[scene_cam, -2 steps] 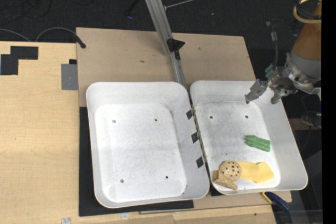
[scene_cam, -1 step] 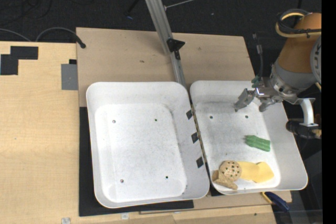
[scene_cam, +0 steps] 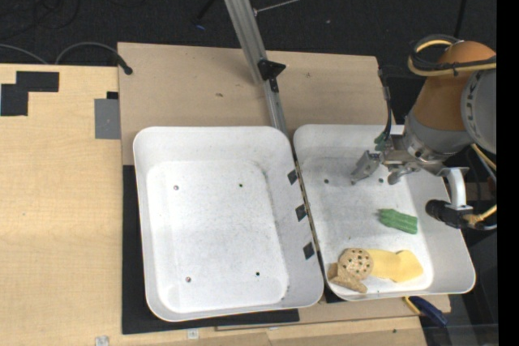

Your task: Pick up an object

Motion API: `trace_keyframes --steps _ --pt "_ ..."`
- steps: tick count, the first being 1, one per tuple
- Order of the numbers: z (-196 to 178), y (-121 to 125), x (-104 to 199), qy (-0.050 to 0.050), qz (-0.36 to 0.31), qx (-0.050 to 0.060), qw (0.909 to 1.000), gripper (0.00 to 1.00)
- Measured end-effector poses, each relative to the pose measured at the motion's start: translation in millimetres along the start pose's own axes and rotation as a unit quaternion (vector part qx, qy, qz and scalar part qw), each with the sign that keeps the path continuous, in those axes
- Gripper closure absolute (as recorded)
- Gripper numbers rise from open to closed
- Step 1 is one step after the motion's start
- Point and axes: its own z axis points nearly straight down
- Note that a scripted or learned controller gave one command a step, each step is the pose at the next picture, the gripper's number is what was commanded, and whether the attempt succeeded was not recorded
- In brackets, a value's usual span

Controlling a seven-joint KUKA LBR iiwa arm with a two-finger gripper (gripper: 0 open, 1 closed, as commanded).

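Note:
My gripper (scene_cam: 378, 172) hangs over the upper middle of the right bin (scene_cam: 324, 143), fingers spread apart with nothing between them. A green oblong object (scene_cam: 398, 220) lies in that bin, below and slightly right of the gripper. Near the bin's front edge lie a yellow flat object (scene_cam: 400, 265) and a round tan cookie-like piece with dark dots (scene_cam: 354, 262), with a tan scrap (scene_cam: 349, 279) under it.
The left bin (scene_cam: 162, 143) sits beside the right one, with black clips (scene_cam: 301, 211) along the shared edge. A slanted aluminium rail (scene_cam: 243, 20) rises behind the bins. The arm's grey and orange wrist (scene_cam: 454, 93) stands at the right.

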Motion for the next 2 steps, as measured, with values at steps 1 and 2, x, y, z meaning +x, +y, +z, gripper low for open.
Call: trace_keyframes --steps 1,2 --pt "-12.8 0.8 -1.4 -0.001 0.002 -0.002 1.0 1.0" --pt "-76.1 3.9 -4.3 -0.002 0.0 -0.006 1.0 1.0"
